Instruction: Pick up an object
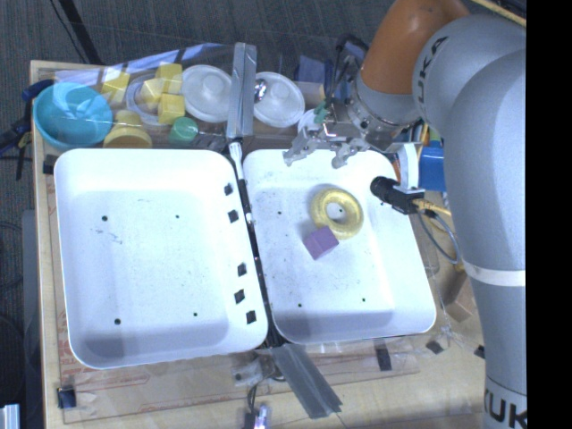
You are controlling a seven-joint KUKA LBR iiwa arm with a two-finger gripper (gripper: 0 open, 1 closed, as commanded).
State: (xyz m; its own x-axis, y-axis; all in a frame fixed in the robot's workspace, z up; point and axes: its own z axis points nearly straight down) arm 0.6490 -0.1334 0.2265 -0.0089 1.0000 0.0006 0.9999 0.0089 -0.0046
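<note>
A yellow ring-shaped object (338, 211) lies in the right bin (384, 304), toward its upper middle. A small purple block (321, 241) rests just below and left of the ring, touching or nearly touching it. My gripper (318, 155) hangs over the far edge of the right bin, above and slightly left of the ring. Its two metal fingers (295, 154) are spread apart with nothing between them. The grey arm with its orange band comes in from the upper right.
The left bin (143, 329) sits beside the right one, with a black divider strip between them. Behind the bins lie a blue bowl (71, 114), yellow cups, white lids and a green cap. Cables and a blue item sit at the right bin's far right edge.
</note>
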